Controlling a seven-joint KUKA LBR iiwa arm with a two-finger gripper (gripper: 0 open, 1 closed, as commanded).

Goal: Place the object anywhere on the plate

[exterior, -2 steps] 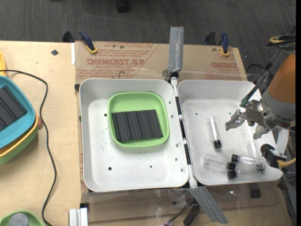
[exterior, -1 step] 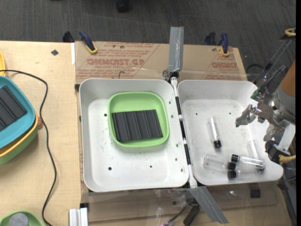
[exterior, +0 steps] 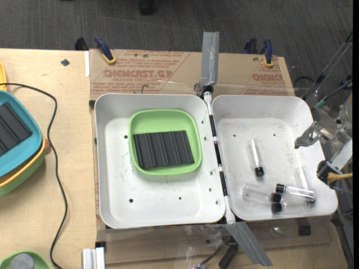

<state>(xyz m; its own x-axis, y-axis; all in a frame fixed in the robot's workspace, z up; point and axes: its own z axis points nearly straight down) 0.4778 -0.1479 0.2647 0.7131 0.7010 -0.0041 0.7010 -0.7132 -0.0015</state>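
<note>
A square green plate (exterior: 164,117) lies in the left white bin (exterior: 106,167), and a dark ribbed insert (exterior: 164,149) covers its middle. Several clear vials with black caps lie in the right white bin (exterior: 263,106). One vial (exterior: 255,157) lies alone near the middle. Two others (exterior: 257,194) (exterior: 297,193) cluster at the front right, with a loose black cap (exterior: 276,208) beside them. My gripper (exterior: 307,138) hangs over the right bin's right rim, well above and to the right of the vials, with nothing seen in it.
Both bins rest on cardboard (exterior: 146,69) held by blue-and-yellow clamps (exterior: 105,50). A teal tray stacked in a green one (exterior: 19,136) sits at the left of the wooden bench, with a black cable (exterior: 56,167) running past it.
</note>
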